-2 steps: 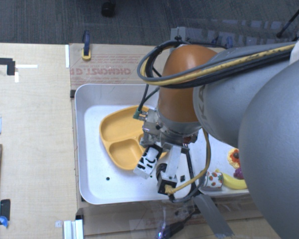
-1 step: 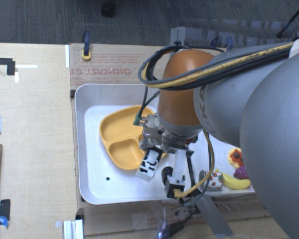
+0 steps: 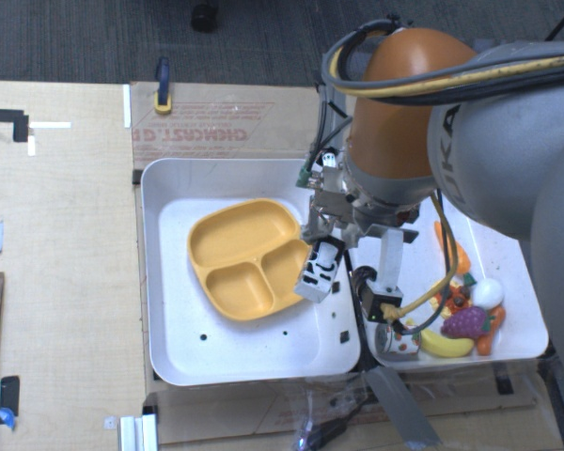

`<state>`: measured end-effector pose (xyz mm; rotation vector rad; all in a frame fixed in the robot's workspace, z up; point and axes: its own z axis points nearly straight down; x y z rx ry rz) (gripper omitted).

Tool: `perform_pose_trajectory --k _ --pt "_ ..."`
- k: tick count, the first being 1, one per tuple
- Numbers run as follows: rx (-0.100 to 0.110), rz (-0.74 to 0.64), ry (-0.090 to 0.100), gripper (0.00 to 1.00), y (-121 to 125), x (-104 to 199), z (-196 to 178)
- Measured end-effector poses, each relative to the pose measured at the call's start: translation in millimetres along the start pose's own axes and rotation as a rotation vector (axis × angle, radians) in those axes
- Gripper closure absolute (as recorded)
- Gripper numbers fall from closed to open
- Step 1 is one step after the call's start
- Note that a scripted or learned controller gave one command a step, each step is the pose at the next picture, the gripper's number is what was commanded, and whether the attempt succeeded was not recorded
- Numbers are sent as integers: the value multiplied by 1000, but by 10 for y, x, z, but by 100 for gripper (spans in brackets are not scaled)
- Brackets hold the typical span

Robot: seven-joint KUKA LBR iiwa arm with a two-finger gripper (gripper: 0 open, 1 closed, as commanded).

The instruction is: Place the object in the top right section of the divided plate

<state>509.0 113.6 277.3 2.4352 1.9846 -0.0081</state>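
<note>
Bins: two, side by side on the table.
Plate: one, yellow, three sections, left bin.
Claw: one, at plate's right edge; grip state cannot tell.
Toy food: several pieces, lower right, right bin.

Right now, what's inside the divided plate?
The divided plate shows bare yellow floor in its large section and lower middle section. The gripper hangs over its right edge and covers part of the right section, so anything beneath it is hidden.
</note>
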Motion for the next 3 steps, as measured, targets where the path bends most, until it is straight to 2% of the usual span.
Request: perform_pose_trajectory --k 1,2,3 --pt "0 -168 0 100 266 -488 -25" --pt "1 -427 2 100 -126 -960 625" --pt "0 -350 2 100 74 -634 875"
